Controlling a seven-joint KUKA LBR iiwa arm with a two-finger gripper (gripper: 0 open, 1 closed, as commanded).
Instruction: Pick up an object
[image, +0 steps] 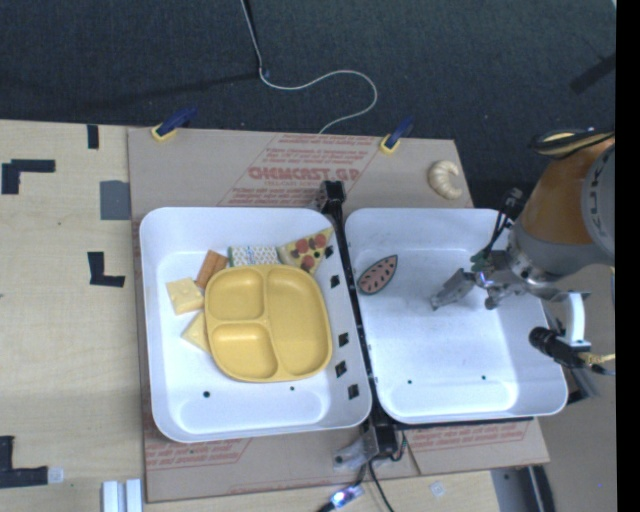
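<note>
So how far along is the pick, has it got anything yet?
Nothing looks picked yet. The hand sits low over the right bin, with nothing visible between its fingers. The brown leaf-shaped piece lies on that bin's floor, apart from the hand on its left. The yellow divided plate and small food pieces sit in the left bin. The grasp and lift remain.

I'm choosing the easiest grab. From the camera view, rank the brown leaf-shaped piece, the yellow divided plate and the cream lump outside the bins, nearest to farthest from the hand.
From the hand, in the right bin:
1. Brown leaf-shaped piece, same bin, toward the divider.
2. Cream lump, on the cardboard beyond the right bin's far edge.
3. Yellow divided plate, in the left bin.
</note>
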